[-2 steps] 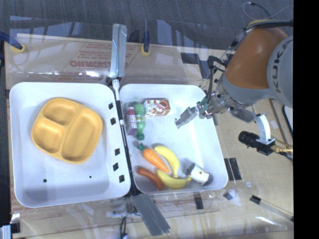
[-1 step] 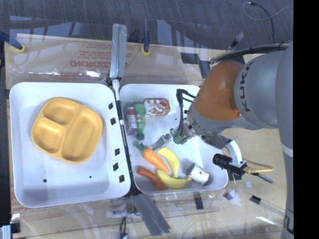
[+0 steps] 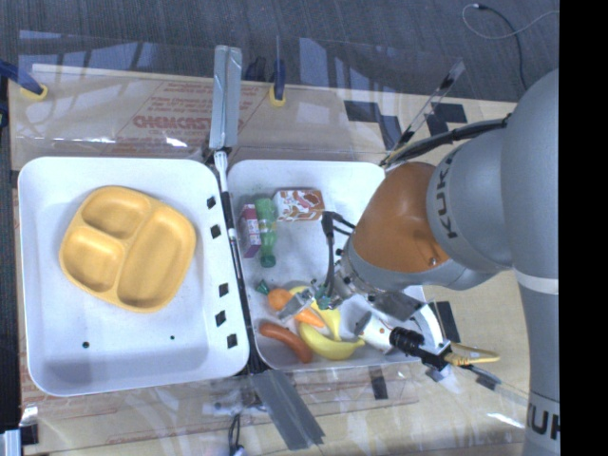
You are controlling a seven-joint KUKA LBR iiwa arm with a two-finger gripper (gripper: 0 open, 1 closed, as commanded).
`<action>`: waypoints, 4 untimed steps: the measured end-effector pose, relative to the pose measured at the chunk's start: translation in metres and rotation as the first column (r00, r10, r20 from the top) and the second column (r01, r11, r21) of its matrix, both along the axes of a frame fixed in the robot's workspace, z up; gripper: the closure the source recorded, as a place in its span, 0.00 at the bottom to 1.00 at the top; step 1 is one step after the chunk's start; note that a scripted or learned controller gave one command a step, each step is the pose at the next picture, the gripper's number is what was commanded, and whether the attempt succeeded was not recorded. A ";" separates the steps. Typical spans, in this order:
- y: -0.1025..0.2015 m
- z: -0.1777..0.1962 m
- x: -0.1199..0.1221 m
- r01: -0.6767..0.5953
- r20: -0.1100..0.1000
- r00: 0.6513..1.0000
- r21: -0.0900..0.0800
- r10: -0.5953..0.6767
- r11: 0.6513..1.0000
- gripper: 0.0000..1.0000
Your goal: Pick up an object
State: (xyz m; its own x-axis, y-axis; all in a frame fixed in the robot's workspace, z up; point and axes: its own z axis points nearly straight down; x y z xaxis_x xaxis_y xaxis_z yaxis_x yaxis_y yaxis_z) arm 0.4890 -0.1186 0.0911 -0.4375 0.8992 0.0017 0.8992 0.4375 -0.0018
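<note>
My gripper [image 3: 306, 304] reaches down into the front of the right bin [image 3: 375, 174], under the arm's orange wrist band. It sits low among a cluster of toy food: an orange fruit [image 3: 276, 298] just to its left, an orange carrot-like piece [image 3: 311, 318] right below it, a yellow banana [image 3: 332, 346] and a red sausage-shaped piece [image 3: 285, 341] by the front wall. It seems to touch the pile, but I see nothing clearly held. Farther back lie a red and white carton [image 3: 299, 204], a purple bottle [image 3: 250, 230] and a green bottle [image 3: 268, 243].
The left bin [image 3: 47, 350] holds a yellow divided plate [image 3: 128, 246]. A metal divider bar [image 3: 225, 98] stands between the bins at the back. The arm's grey body covers the right bin's right half.
</note>
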 end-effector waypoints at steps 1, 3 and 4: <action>0.000 0.010 0.001 -0.005 0.002 1.000 -0.001 0.005 1.000 1.00; 0.006 0.044 -0.006 0.177 0.008 0.984 -0.004 -0.177 0.984 1.00; 0.048 0.101 0.004 0.215 0.001 0.977 -0.001 -0.215 0.977 1.00</action>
